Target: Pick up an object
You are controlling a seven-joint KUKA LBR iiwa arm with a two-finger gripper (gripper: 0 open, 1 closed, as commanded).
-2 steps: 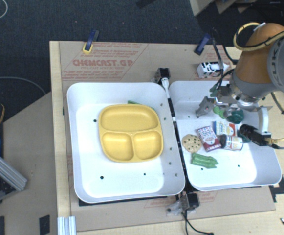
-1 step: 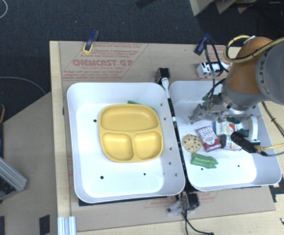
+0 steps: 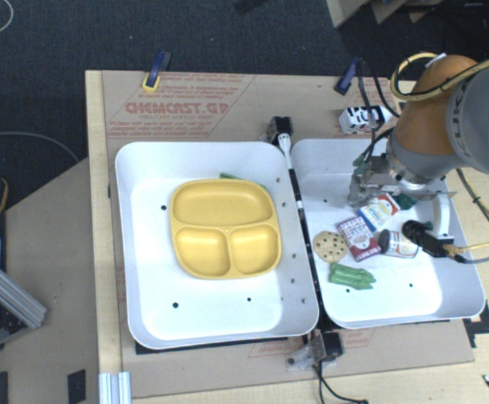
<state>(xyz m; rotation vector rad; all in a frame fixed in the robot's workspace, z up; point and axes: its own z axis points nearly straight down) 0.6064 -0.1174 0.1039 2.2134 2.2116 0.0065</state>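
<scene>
The gripper [image 3: 369, 188] hangs low in the right bin [image 3: 454, 297], at the upper edge of a small heap of toy groceries; whether it is spread or closed I cannot tell, since the wrist and its fittings cover that part.

Take the green pod-shaped toy [image 3: 351, 276] as the landmark. Up and to its left, near it, lies a round cookie [image 3: 329, 244] with dark chips. Directly above it sit 2 small packets: a dark red one [image 3: 358, 236] and, further up toward the gripper, a red-white-and-blue one [image 3: 377, 211]. Up and to its right lies a small white bottle-like item with a dark cap [image 3: 397, 246]. Far to its left, in the other bin [image 3: 135, 251], sits a yellow divided plate [image 3: 225, 227] (3 compartments).

All of these look light and probably hard plastic, so weight is no worry; slipping is. The cookie is flat and would likely skid under a top pinch. The packets overlap, so closing on 1 could drag the other. The green toy seems the easiest candidate: it lies apart from the heap, and a pinch across its narrow middle should hold.
</scene>
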